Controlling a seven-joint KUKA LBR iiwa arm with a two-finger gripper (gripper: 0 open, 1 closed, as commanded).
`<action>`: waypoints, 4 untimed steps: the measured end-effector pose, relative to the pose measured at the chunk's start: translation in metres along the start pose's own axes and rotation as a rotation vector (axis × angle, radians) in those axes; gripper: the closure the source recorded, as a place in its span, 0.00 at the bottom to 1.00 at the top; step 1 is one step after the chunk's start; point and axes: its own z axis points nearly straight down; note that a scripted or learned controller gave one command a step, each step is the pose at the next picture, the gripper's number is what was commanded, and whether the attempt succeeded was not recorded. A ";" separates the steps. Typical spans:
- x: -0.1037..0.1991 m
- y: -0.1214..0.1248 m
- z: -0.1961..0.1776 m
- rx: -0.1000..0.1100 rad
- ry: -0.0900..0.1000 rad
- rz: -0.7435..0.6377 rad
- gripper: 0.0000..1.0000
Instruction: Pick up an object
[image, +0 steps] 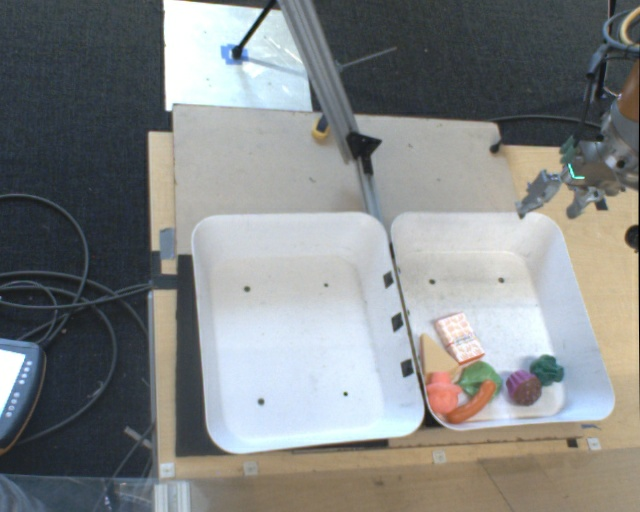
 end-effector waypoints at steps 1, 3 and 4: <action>-0.006 0.002 0.060 0.005 0.001 0.005 0.00; -0.019 0.009 0.154 0.003 0.001 0.006 0.00; -0.019 0.011 0.139 -0.004 -0.002 0.003 1.00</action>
